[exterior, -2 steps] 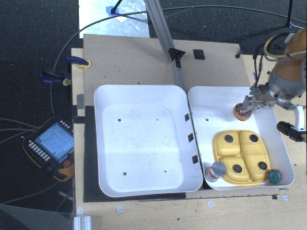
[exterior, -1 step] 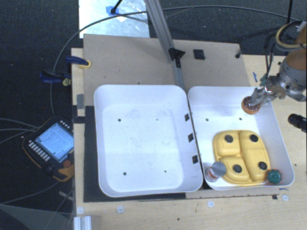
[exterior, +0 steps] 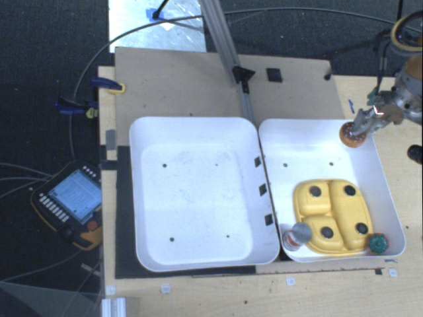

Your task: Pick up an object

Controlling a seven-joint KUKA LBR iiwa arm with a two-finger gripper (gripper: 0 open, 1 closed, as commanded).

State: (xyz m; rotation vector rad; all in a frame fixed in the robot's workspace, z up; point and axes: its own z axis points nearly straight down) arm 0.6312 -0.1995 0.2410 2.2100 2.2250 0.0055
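Note:
My gripper (exterior: 359, 127) hangs over the far right corner of the right bin (exterior: 310, 154), coming down from the arm at the right edge. Right at its tip lies a small round brown object (exterior: 349, 136) against the bin's rim; whether it is gripped I cannot tell. A large yellow block with dark holes (exterior: 332, 214) lies in the near half of that bin. A small grey and red piece (exterior: 296, 235) sits at the block's near left corner. A teal ball (exterior: 378, 244) rests at its near right corner.
The left bin (exterior: 195, 190) stands beside the right one, joined along a ridge with black clips (exterior: 262, 189). A metal pole (exterior: 221, 28) slants across the back. A teach pendant (exterior: 69, 200) lies off the bench to the left.

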